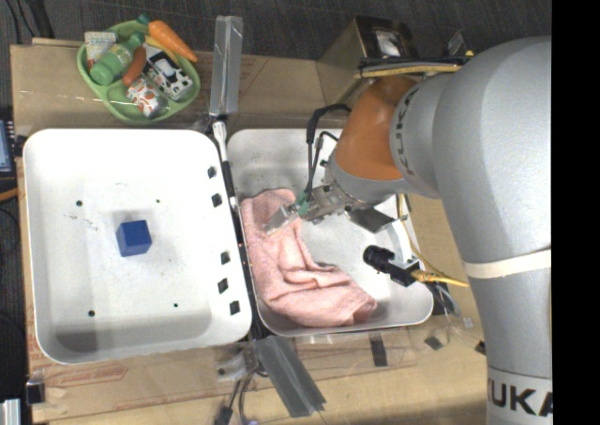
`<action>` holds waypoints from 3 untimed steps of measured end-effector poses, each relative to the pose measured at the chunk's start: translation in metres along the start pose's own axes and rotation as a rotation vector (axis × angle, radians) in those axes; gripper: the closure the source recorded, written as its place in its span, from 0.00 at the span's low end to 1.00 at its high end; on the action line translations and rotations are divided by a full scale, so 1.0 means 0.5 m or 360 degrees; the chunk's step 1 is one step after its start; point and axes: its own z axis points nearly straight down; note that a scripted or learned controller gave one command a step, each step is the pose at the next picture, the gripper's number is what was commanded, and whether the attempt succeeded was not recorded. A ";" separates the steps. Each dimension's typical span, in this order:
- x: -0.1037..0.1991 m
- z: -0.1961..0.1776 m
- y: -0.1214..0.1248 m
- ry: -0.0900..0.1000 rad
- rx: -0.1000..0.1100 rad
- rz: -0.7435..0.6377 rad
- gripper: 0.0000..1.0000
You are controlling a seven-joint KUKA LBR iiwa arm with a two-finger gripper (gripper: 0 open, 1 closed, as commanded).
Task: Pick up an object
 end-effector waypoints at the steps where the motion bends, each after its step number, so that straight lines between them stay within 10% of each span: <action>1: 0.002 -0.019 0.001 0.0002 0.0004 -0.0008 1.00; 2: -0.016 -0.004 -0.039 0.0000 -0.0001 -0.0173 1.00; 3: -0.016 -0.004 -0.040 0.0000 0.0000 -0.0173 0.00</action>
